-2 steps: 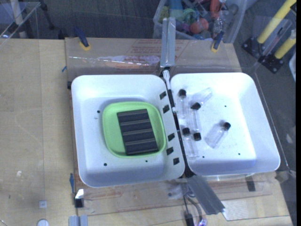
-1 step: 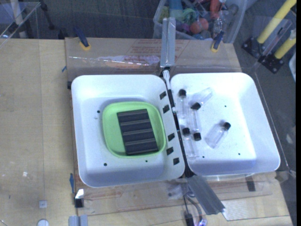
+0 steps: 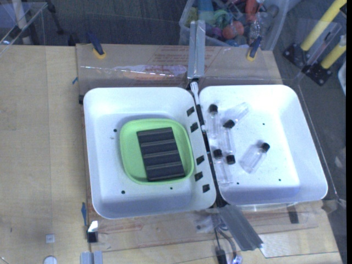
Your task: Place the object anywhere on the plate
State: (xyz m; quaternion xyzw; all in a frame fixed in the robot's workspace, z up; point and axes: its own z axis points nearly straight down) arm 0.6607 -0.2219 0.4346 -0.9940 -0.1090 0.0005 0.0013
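- Two white bins are sitting side by side on the counter (image 3: 38, 120), touching along the middle seam.
- A green plate (image 3: 127, 147) is lying in the left bin (image 3: 102, 114), roughly centred and slightly toward the near wall.
- The task's thing, a black ribbed block (image 3: 160, 154), is lying flat on the plate. It is fully inside the rim, with its long side running away from the camera and skewed a little.
- The block is covering most of the plate's floor, and green is showing all around it.
- The right bin (image 3: 286, 147) is holding several clear vials with black caps.
- One vial (image 3: 236, 113) is lying near the far left of that bin. Another vial (image 3: 253, 157) is lying near the middle, tilted with its cap toward the far right.
- More vials are sitting close to the seam wall. They are hard to separate against the white, so mostly the caps (image 3: 230, 159) are reading clearly.
- Small black tabs (image 3: 193, 128) are running along the seam on the left bin's side.
- A grey metal strip (image 3: 196, 45) is standing at the far end of the seam.
- A clear tub (image 3: 236, 10) of coloured items is sitting beyond the bins.
- Tool state: cannot tell. Nothing is touching the block.
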